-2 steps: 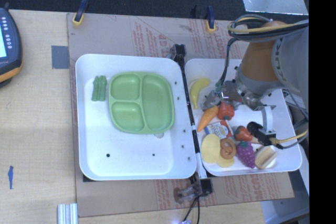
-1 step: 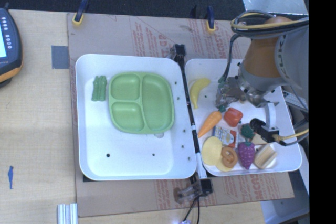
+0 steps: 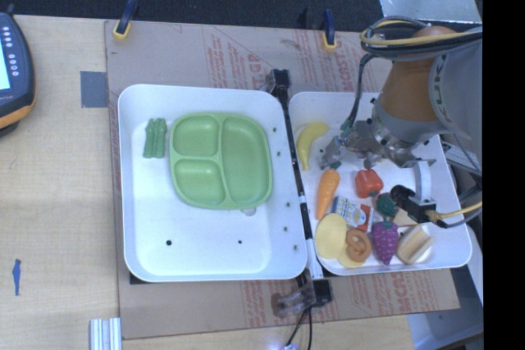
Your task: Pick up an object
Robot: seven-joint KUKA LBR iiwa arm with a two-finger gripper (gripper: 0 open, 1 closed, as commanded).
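We're looking down on two shallow white bins side by side. In the left white bin (image 3: 139,250) a pale green three-compartment plastic plate (image 3: 221,160) sits toward the upper middle, and a small dark green ridged toy vegetable (image 3: 154,138) lies just beside its left edge.

Over to the right white bin (image 3: 459,254), where the toy food is crowded. We've got a yellow plastic banana (image 3: 309,141) at the upper left, an orange toy carrot (image 3: 326,191) below it, a red toy pepper (image 3: 368,182) near the middle, and along the lower edge a pale yellow round piece (image 3: 330,235), a tan ring-shaped pretzel or doughnut (image 3: 358,243), a purple bunch of toy grapes (image 3: 384,238) and a beige bread roll (image 3: 415,244).

The grey arm with its orange band (image 3: 414,90) reaches in from the right, and its metal two-finger gripper (image 3: 344,143) hangs low over the upper part of this bin, between the banana and the pepper. From this slant we can't tell how its jaws stand; nothing shows clearly between them.
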